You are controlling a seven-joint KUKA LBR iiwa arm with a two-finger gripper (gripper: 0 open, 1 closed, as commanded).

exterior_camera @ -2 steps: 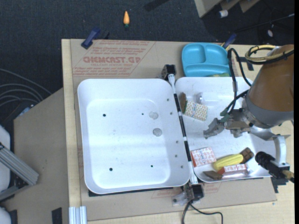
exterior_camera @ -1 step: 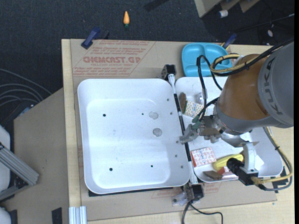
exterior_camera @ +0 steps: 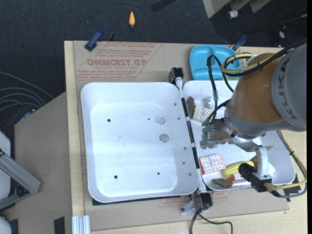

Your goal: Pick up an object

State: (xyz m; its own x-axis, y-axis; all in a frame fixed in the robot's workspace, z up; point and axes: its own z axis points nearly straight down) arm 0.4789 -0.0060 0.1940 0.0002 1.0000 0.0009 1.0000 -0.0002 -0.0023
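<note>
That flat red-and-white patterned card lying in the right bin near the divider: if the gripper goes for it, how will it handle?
The red-and-white card lies flat on the right bin floor, so fingers probably cannot get under its edge. It looks thin and light, likely to slide on the smooth white plastic when pushed. It may flex if pinched. The gripper is above it in the view.

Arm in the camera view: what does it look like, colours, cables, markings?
The arm is grey with a broad orange band and part of dark KUKA lettering on the grey shell. Black and yellow cables loop over it. The pincer is grey metal.
</note>
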